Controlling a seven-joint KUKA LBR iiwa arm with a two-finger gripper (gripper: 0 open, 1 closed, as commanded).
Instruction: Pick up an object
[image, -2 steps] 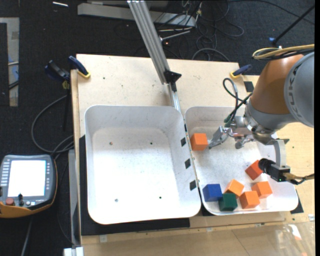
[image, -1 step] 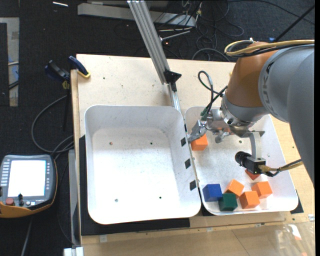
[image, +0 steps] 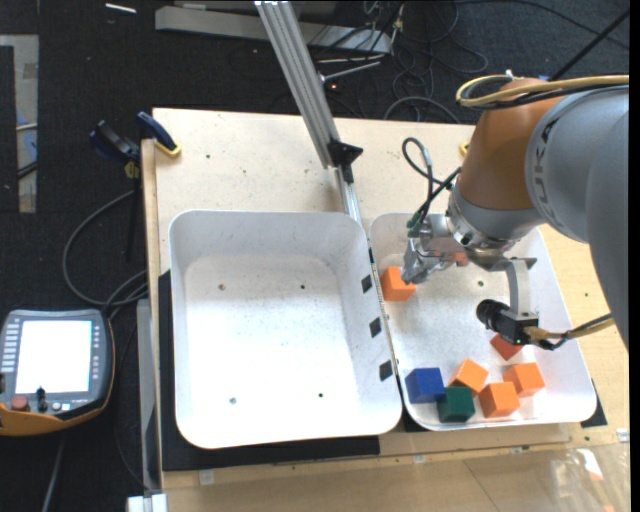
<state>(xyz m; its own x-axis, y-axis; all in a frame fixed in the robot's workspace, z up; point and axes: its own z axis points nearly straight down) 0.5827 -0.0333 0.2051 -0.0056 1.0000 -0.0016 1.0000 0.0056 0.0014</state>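
Note:
An orange block (image: 398, 285) sits at the left side of the right bin (image: 573, 372), close to the wall shared with the left bin. My gripper (image: 414, 266) hangs right at the block's upper right corner, touching or almost touching it; the wrist hides the contact. Near the right bin's front lie a blue cube (image: 425, 384), a green cube (image: 457, 404) and three orange cubes (image: 499, 399). A red block (image: 507, 347) pokes out from under a black fitting on the arm.
The left bin (image: 270, 320) stands beside the right one, sharing a raised rim. A slanted metal rail (image: 305, 85) crosses the bench's back. The grey and orange arm covers the right bin's back right. A teach pendant (image: 52, 370) lies at far left.

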